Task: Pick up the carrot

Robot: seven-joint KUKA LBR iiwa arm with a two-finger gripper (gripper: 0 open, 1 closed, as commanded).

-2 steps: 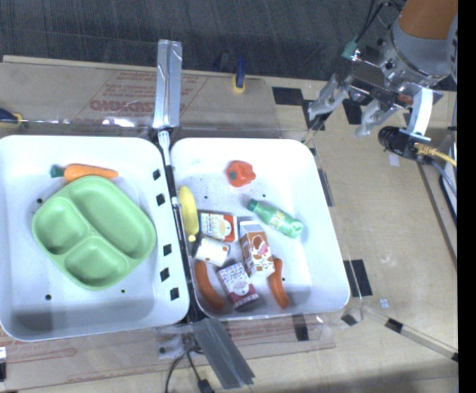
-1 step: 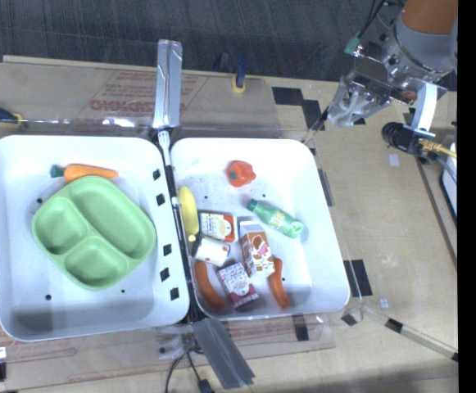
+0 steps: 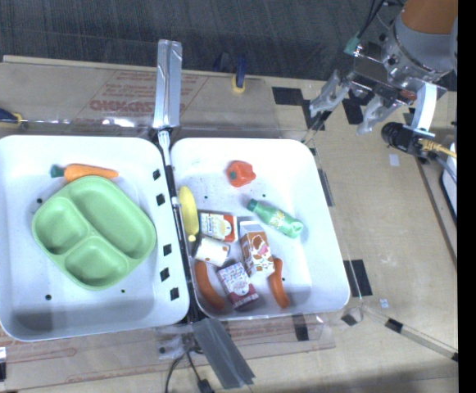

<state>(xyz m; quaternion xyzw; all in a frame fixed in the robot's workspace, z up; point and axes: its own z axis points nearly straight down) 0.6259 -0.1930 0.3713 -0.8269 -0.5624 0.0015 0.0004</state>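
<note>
The carrot (image 3: pixel 90 171) is orange with a dark green top and lies flat in the left bin (image 3: pixel 8 219), near its back edge, just behind a green divided plate (image 3: pixel 94 231). My gripper (image 3: pixel 346 115) hangs high over the bench past the back right corner of the right bin (image 3: pixel 324 219), far from the carrot. Its two fingers are spread apart and open, with nothing between them.
The right bin holds a red pepper (image 3: pixel 240 173), a green bottle (image 3: pixel 275 217), a yellow banana (image 3: pixel 188 211), several small cartons (image 3: pixel 242 256) and two sausages (image 3: pixel 206 287). A metal clamp bar (image 3: pixel 168 84) stands between the bins at the back.
</note>
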